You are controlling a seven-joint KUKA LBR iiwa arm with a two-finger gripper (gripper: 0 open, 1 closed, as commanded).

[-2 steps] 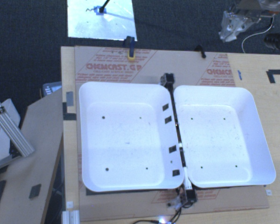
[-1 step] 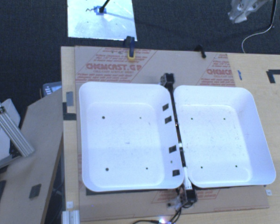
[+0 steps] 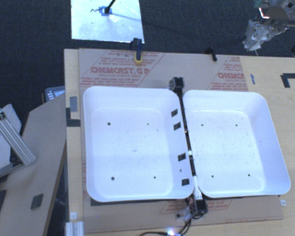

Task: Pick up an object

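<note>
Pincer (image 3: 254,39): pale grey, at the view's upper right, over the dark floor (image 3: 196,14) just beyond the far edge of the bench (image 3: 285,97). Whether it is open or closed: cannot tell. It touches neither bin.

Object for picking: its place cannot be told from this view.

Right bin (image 3: 273,127): white, shallow, below the pincer and slightly to its left in the view, well apart from it.

Left bin (image 3: 88,132): white, shallow, farther left of the pincer, touching the right bin along a seam.

Black clips (image 3: 177,126): a row along that seam, down and left of the pincer.

Lettered board (image 3: 118,69): under the bins, red print, left of the pincer.

Metal sheet (image 3: 123,18): shiny, on the floor, far left of the pincer at about its height.
</note>
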